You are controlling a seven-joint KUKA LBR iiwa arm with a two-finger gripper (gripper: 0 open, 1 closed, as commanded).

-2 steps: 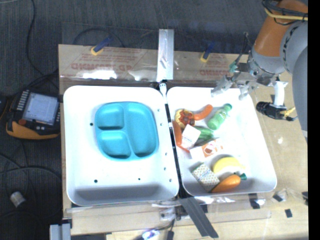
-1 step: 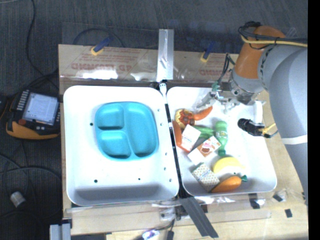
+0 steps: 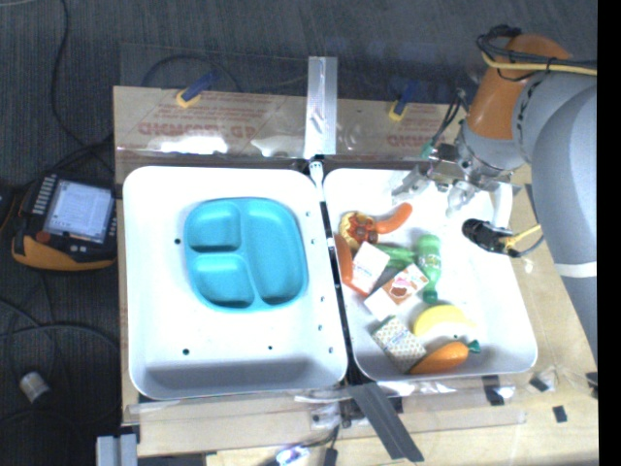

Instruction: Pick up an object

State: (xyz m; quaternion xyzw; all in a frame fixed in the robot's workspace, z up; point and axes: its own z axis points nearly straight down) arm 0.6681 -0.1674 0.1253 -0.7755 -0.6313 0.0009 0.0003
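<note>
The gripper is held spread and empty at the right bin's back edge — the sausage lies just left-forward, its long axis slanted.

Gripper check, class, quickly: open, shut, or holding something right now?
Gripper: open, holding nothing, above the right bin's far corner.

One fixed camera above my bench

It looks down at a slant on the left bin; the right bin beside it; my arm beyond that.
</note>
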